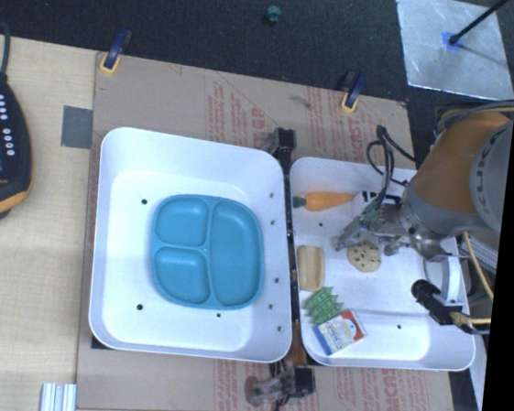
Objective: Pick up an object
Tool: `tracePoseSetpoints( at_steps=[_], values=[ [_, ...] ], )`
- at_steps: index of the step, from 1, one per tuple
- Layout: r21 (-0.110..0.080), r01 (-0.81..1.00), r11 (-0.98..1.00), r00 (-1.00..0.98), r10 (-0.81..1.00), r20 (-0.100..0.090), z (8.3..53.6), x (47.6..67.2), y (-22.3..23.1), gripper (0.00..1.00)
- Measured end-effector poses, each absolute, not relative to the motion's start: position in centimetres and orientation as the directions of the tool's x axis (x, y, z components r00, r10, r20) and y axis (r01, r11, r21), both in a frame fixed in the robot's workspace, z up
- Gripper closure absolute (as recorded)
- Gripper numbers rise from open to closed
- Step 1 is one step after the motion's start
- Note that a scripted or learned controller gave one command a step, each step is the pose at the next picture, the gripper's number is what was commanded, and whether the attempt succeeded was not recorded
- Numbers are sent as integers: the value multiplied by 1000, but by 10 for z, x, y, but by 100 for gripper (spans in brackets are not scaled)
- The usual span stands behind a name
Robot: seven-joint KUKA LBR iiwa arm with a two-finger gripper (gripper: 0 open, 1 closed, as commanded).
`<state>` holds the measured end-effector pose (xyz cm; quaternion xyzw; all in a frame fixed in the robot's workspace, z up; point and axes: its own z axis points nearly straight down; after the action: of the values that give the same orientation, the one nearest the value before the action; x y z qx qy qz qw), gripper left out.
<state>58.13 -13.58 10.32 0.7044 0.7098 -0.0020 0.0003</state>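
Object nearest the tool: a round speckled cookie (363,255), lying flat on the floor of the right bin (402,304), in its upper middle part. I take it as the likely target, though the task names no particular item.

The gripper (371,233) sits directly above the cookie's upper edge, very close to it or touching; I cannot tell which. I cannot tell whether the gripper is apart or together, as the tool's own body masks it. Nothing is visibly held.

Step in hand, in my judgement: approach and descent over the cookie, lift not yet made. The next move calls for a centred closure on a thin, flat item, then a straight rise; a shallow grip risks slipping off.

Other contents of the right bin:
- carrot (327,201), just beside the gripper, toward the left bin
- tan block (310,267), against the dividing wall
- green ridged piece (324,303), below the block
- small packet (339,332), touching the green piece

The left bin (132,167) holds a blue divided plate (208,251).

Writing: the packet carries red and blue print, too small to read. The cardboard sheet (186,100) under both bins bears repeated red lettering, not legible
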Motion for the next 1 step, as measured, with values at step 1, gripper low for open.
tracePoseSetpoints(
  at_steps=[1],
  values=[
    [-1, 1000, 6, -6, 1000, -2, 92, 607, -107, 0]
  ],
)
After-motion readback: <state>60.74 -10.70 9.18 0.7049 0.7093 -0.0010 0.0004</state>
